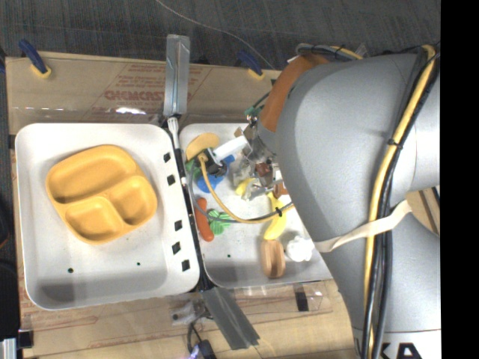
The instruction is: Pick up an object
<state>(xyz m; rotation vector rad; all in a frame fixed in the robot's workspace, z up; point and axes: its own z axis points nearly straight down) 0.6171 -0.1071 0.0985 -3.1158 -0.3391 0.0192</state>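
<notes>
The right bin [239,271] holds several toy foods. A yellow piece [202,144] lies near its back left corner, with a blue object [212,181] just in front of it. An orange carrot with a green top [207,224] lies along the left wall. A yellow banana [275,227], a brown bun [272,258] and a white lump [299,250] sit toward the front right. My gripper [253,172] hangs low over the middle of this bin, beside the blue object, with a yellow cable looping beneath it. The grey arm hides the bin's right side.
The left bin [45,275] bears a yellow divided tray [101,191]. A metal divider bar [177,73] and black clips run between the two bins. Brown cardboard lines the bench behind the bins.
</notes>
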